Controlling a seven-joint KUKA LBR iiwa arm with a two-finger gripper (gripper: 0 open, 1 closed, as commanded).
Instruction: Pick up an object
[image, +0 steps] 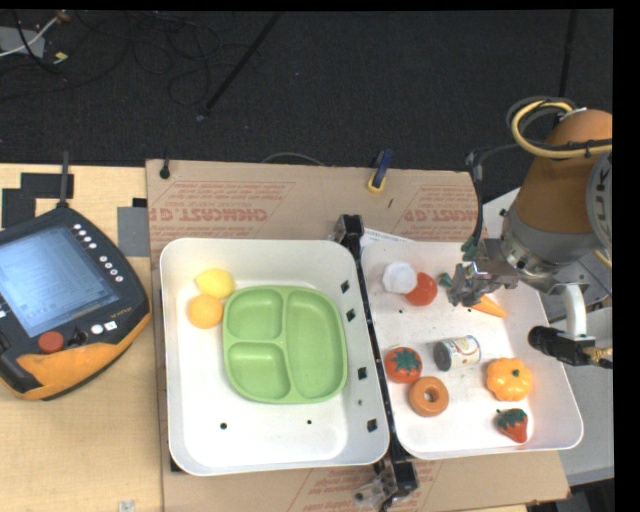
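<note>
My gripper (464, 288) hangs low over the back of the right bin (560, 425), between a red ball (423, 291) on its left and an orange wedge (491, 308) on its right. A white object (399, 276) lies against the red ball. In front of the gripper a small can (459, 352) lies on its side. A red tomato (403, 364), a brown doughnut (430, 396), an orange pumpkin (508, 378) and a strawberry (512, 424) sit nearer the front. Nothing shows in the gripper's hold.
The left bin (190, 420) holds a green divided plate (284, 343), a yellow lemon (213, 283) and an orange (205, 311). A black divider (364, 340) runs between the bins. A teach pendant (60, 295) lies at the far left of the bench.
</note>
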